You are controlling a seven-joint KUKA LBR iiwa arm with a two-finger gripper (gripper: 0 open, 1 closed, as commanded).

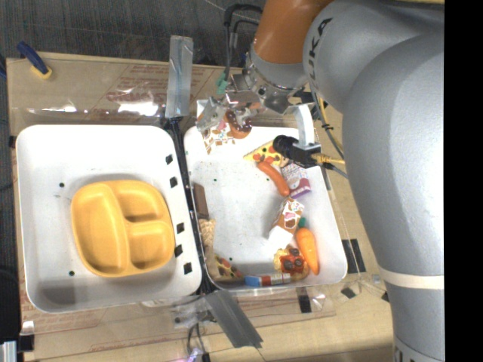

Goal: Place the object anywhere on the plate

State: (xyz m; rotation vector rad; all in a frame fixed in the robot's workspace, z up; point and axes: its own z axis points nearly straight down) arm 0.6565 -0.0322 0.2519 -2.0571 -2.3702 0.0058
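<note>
Spanning the tan bench (98,81), two white bins: yellow plate (121,226) left, toy food right. Gripper (235,115) over the right bin's far corner, grip unclear; nearby carrot (306,249), hotdog (273,176).

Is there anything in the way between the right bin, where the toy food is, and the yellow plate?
Only the bins' side walls, meeting between the yellow plate and the right bin. The claw hangs over the right bin's far corner.
</note>
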